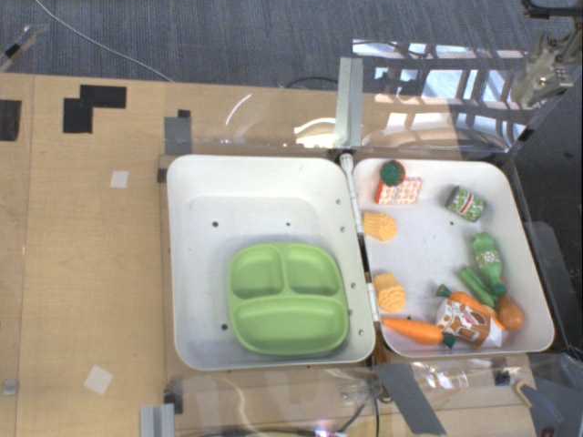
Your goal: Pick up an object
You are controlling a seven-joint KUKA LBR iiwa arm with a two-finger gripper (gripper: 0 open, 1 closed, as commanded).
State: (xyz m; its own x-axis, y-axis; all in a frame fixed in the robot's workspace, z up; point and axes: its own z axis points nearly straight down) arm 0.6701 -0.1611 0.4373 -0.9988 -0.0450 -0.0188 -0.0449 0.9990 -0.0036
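Gripper (545,69) sits at the far right, up past the far right corner of the right bin (428,253), over the clear-panelled frame (437,80) there. It's small and pale against the clutter, nothing seen in it, and I can't tell if it's wide or narrow. It's well apart from every object.

All pickable items are in the right bin:
- red-and-white box (401,192) at the far left, with a small red-and-green round piece (393,171) touching its far edge
- green can (465,204) at the far right, lying tilted
- corn piece (380,226) by the left wall, with a second corn piece (390,291) nearer, also by the left wall
- carrot (412,330) along the near wall, lying flat
- brown-and-white carton (469,322) just right of the carrot and touching its tip
- orange round item (511,314) against the carton's right side
- green bottle-like piece (486,257) near the right wall, with a darker green vegetable (479,286) just nearer, leaning onto the carton

Left bin (196,244) holds a green divided plate (288,299), near-right part, close to the wall between the bins.

Both bins sit side by side on the wooden counter (82,271). Black square marks (91,107) are on its far left.
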